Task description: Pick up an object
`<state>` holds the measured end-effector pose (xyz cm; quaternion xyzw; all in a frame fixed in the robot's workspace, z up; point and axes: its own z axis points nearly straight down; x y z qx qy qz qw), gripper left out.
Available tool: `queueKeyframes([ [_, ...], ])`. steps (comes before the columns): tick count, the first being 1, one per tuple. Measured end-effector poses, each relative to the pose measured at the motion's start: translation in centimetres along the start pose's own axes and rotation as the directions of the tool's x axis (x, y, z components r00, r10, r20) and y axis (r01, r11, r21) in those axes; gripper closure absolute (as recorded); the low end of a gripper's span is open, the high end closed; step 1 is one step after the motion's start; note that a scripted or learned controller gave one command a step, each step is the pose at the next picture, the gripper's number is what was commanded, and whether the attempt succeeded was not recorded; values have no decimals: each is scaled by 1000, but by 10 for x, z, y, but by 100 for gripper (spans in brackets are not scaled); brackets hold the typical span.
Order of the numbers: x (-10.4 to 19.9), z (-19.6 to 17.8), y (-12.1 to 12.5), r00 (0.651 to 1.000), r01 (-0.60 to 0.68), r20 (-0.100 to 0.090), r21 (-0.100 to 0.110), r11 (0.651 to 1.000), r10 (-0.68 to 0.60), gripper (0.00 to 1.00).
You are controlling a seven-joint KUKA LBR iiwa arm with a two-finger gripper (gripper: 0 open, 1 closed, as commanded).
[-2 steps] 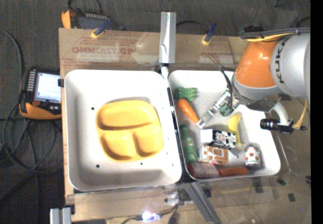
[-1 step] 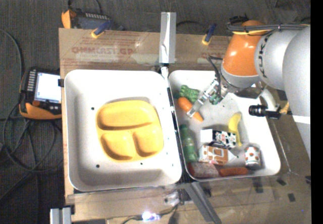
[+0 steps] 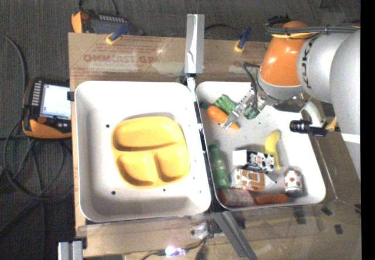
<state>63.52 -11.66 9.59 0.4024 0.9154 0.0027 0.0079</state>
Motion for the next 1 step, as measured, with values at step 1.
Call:
queueKeyframes([
  [1,7,-84,50,997,-81,-12,15,997,81,100],
])
